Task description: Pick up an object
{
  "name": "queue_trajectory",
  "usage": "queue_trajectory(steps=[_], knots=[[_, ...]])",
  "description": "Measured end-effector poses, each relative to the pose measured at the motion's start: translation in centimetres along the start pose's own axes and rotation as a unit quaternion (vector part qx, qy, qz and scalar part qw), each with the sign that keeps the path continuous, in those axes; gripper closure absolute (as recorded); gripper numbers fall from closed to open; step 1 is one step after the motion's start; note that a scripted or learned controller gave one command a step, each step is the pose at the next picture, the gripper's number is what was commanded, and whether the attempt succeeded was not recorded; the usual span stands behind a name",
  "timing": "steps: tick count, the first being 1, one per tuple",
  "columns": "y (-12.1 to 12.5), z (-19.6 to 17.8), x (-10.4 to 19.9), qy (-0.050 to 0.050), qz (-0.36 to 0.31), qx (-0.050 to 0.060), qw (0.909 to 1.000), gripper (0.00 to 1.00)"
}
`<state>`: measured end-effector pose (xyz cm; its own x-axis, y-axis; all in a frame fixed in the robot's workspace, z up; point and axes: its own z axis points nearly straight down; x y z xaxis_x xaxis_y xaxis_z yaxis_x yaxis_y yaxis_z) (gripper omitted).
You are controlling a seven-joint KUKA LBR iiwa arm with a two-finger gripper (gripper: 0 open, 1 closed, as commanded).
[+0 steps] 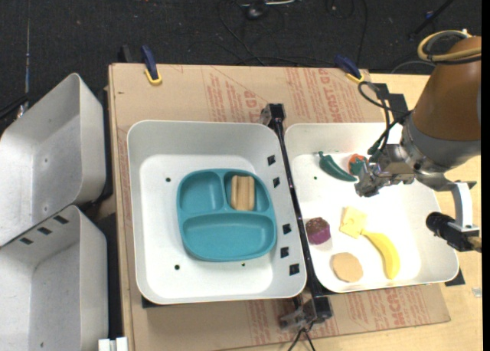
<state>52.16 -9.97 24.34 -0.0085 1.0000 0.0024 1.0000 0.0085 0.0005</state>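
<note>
The left bin (145, 211) holds a teal tray (226, 215) with a bread stick (242, 192). The right bin (436, 265) holds a banana (384, 252), cheese (353, 222), cookie (347, 267). The gripper (370, 182) sits near its far edge, its state unclear

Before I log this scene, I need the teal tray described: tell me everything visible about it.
The teal tray looks like smooth moulded plastic, a rounded rectangle with three compartments: two small ones at the far side and one long one nearer the camera. It lies flat on the floor of the left white bin, roughly centred. A tan, bread-like piece lies in the far right compartment. Nothing else touches it.
</note>
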Motion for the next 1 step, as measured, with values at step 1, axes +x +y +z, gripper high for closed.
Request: queue_trajectory(steps=[1], knots=[[0.09, -0.56, 5.72, 0.0, 0.0, 0.0, 1.0, 1.0]])
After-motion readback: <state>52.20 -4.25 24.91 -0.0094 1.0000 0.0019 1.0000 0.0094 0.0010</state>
